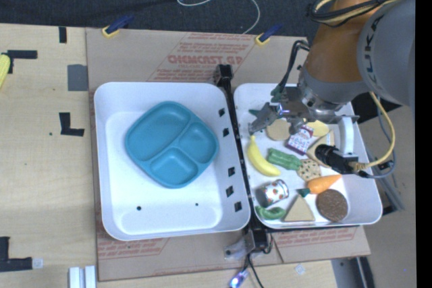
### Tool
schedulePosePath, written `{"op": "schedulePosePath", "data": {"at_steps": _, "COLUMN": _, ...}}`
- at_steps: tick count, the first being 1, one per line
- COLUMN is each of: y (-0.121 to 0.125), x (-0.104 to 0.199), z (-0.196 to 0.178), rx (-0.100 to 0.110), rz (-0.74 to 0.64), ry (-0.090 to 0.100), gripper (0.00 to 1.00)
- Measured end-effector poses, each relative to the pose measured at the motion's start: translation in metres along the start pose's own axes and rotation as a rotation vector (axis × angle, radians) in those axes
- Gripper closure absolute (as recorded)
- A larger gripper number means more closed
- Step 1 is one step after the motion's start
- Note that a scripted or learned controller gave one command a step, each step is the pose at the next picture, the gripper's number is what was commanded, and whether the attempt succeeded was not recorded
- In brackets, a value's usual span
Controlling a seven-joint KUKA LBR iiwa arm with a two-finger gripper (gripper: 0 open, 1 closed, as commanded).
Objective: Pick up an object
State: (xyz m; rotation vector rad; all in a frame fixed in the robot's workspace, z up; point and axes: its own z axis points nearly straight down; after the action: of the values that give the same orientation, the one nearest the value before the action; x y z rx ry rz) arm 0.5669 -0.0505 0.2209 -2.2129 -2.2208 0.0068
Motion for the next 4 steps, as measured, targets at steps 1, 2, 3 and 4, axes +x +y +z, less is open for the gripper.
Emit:
{"op": "schedulePosePath", "data": {"at_steps": 1, "y": 0.002, "x": -0.002, "z": -0.012, "rx": -0.004, "rz": 0.000, "ry": -0.001, "gripper": 1.00}}
{"op": "schedulePosePath", "data": {"at_steps": 2, "y": 0.002, "x": -0.002, "z": -0.012, "rx": -0.003, "rz": 0.000, "ry": -0.002, "gripper": 0.00}}
{"op": "schedulePosePath", "data": {"at_steps": 3, "y": -0.077, "x": 0.053, "z": 0.001, "rx": 0.002, "rz": -0.001, "ry": 0.001, "gripper": 0.00}}
{"op": "schedulePosePath", "data": {"at_steps": 4, "y": -0.074, "x": 0.051, "z": -0.009, "rx": -0.003, "rz": 0.001, "ry": -0.001, "gripper": 1.00}}
